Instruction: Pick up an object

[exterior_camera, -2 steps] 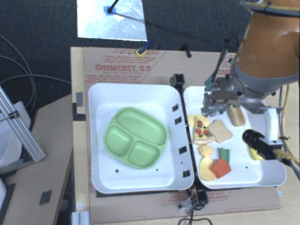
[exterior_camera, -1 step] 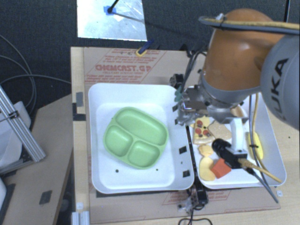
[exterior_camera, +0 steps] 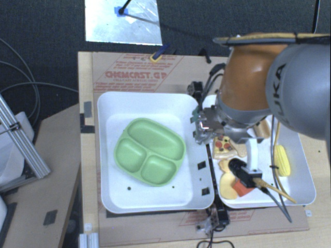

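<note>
The grey arm with its orange band (exterior_camera: 248,81) hangs over the right bin (exterior_camera: 305,187) and hides most of it. My gripper (exterior_camera: 202,125) shows as a small metal part low over that bin's left wall, near the divide between the bins. Just right of it lies a toy pizza slice (exterior_camera: 223,145). A yellow corn cob (exterior_camera: 282,159) lies further right. At the bin's front left are a yellow-orange piece (exterior_camera: 226,181) and a small red-orange piece (exterior_camera: 243,191). A tan piece (exterior_camera: 261,128) peeks out from under the wrist.
The left bin (exterior_camera: 111,112) holds a green divided plate (exterior_camera: 150,151) in its middle. Both bins rest on a cardboard sheet (exterior_camera: 137,74). A shiny square sheet (exterior_camera: 121,14) lies beyond the bench at the back.
</note>
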Robot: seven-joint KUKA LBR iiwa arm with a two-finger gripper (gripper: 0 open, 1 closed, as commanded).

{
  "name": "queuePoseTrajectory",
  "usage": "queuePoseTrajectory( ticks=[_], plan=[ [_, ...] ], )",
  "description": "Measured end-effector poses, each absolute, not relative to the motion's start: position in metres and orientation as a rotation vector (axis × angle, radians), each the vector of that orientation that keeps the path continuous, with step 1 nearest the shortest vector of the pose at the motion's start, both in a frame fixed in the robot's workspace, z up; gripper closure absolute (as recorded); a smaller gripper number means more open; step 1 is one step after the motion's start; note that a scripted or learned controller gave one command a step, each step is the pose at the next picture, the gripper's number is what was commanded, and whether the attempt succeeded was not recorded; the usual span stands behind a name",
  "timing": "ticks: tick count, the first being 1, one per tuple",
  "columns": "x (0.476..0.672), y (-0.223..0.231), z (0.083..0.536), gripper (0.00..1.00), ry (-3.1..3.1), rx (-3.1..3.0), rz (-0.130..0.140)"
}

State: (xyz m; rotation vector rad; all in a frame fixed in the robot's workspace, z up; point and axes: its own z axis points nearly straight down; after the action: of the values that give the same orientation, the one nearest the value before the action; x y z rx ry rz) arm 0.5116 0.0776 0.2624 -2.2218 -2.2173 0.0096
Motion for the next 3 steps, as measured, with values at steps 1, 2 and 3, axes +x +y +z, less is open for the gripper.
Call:
queuePoseTrajectory(
  ticks=[1, 2, 3],
  plan=[
    [0.485, 0.118, 0.213, 1.00, -2.226, -2.211, 0.004],
    [0.487, 0.120, 0.544, 1.00, -2.234, -2.223, -0.031],
    [0.485, 0.135, 0.414, 1.00, -2.220, -2.215, 0.014]
  ],
)
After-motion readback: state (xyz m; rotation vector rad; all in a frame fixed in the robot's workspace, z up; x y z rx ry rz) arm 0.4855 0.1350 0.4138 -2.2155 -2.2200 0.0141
